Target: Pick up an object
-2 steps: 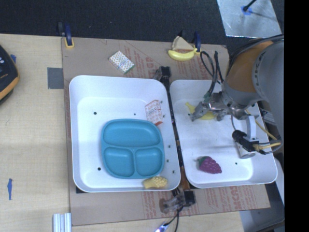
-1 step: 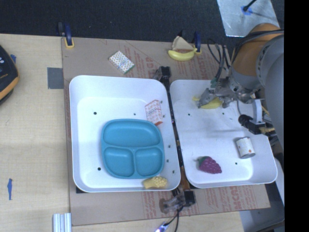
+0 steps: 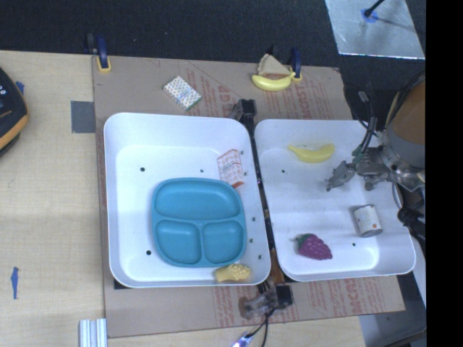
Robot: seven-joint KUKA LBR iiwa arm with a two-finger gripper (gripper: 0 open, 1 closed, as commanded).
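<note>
Your desk's right bin [image 3: 405, 262] has the tool [image 3: 338, 179], fingers apart and empty, just below the banana [image 3: 312, 152]; closing there risks missing it.

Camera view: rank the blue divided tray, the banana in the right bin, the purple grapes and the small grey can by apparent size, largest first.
1. blue divided tray
2. banana
3. purple grapes and small grey can: look about alike, so unranked.

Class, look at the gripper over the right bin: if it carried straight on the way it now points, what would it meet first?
The gripper points leftward and downward, so it would probably first meet the bare floor of the right bin. The yellow banana lies just off that line; depth is uncertain.
</note>
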